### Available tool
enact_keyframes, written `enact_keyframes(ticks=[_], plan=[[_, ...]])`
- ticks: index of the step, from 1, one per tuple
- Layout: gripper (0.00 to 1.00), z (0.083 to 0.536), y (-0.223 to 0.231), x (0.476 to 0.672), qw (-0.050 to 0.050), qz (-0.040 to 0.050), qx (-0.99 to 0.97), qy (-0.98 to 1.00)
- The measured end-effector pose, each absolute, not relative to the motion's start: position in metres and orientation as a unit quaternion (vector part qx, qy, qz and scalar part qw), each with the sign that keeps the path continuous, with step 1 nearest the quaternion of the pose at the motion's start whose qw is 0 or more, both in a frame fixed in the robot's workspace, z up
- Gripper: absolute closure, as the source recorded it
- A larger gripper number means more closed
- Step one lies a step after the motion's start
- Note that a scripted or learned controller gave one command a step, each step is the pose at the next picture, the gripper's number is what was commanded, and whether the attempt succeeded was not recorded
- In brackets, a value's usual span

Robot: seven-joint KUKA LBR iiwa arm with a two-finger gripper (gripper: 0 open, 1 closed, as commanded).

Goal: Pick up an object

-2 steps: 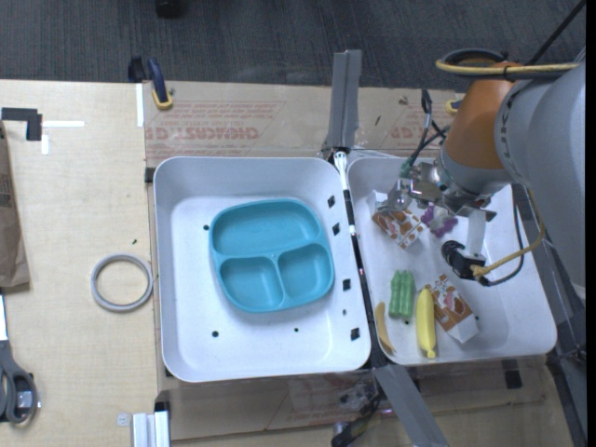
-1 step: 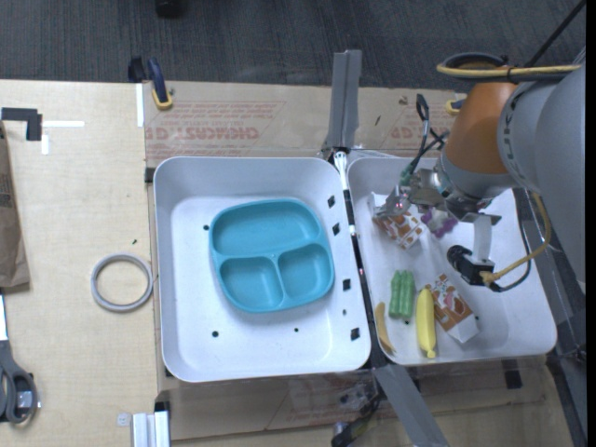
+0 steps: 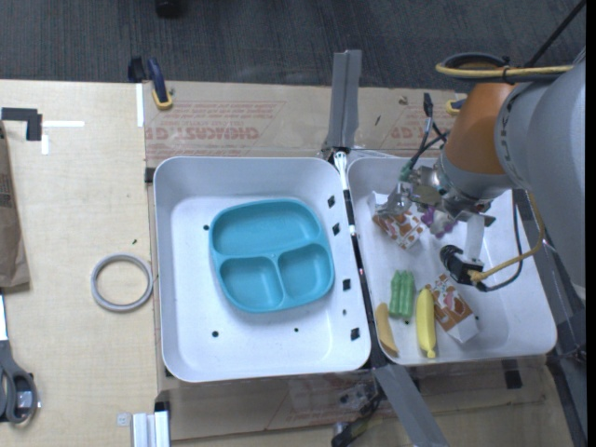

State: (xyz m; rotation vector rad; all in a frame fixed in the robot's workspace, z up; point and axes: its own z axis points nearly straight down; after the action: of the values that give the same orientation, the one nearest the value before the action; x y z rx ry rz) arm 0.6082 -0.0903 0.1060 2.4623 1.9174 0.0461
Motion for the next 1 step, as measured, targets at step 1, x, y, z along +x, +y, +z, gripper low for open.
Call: enact_keyframes(ticks=[1], plan=[[0.00,0.0880,-0.0943,0.5840,-0.002,-0.0020,0.722,0.692]])
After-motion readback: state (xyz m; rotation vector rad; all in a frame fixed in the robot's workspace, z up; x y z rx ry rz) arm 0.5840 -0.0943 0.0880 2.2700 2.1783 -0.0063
